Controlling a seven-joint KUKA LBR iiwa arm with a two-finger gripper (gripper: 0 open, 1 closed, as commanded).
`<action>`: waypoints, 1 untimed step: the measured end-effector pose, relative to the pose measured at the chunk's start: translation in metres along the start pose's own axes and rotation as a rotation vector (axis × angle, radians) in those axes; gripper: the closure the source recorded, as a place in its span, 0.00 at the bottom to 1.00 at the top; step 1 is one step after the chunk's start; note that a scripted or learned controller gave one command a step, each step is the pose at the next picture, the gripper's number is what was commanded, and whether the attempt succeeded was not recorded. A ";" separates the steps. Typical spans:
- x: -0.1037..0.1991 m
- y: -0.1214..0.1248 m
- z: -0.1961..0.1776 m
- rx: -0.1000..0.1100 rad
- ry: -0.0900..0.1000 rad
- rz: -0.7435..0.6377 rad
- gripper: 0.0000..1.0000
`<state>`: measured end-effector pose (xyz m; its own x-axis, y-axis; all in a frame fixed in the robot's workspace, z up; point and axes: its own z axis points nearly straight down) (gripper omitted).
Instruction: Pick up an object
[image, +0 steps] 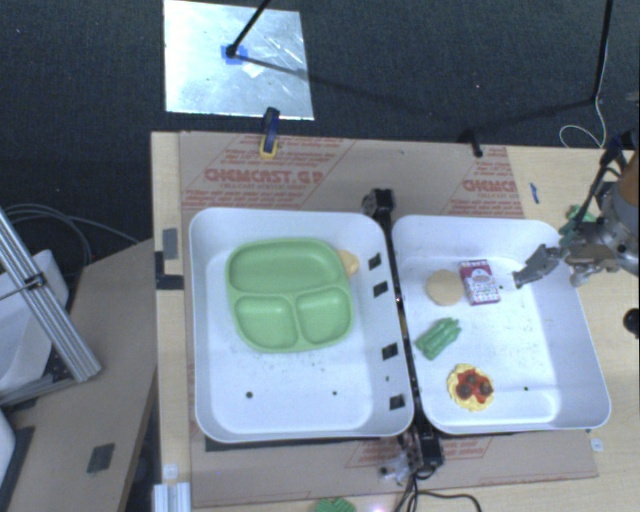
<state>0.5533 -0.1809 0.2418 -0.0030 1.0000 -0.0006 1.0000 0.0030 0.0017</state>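
Observation:
The right bin (570, 340) holds a red and white carton (480, 282), a beige round cookie (444, 288) beside it, a green pea pod toy (438, 337) and a small pizza toy (471, 386). My gripper (545, 265) comes in from the right edge over the bin's upper right part. Its fingers (530, 270) point left toward the carton, a short way to the carton's right. Nothing is seen between them.
The left bin (215, 400) holds a green divided plate (291, 294) with a small yellow item (348, 262) at its upper right rim. A black divider with clips (393, 300) runs between the bins. Cables cross the dark floor behind.

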 end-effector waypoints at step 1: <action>0.008 0.033 0.099 0.003 0.001 -0.004 0.00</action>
<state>0.5866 -0.1734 0.1431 -0.0070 1.0000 0.0008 1.0000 0.0070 -0.0011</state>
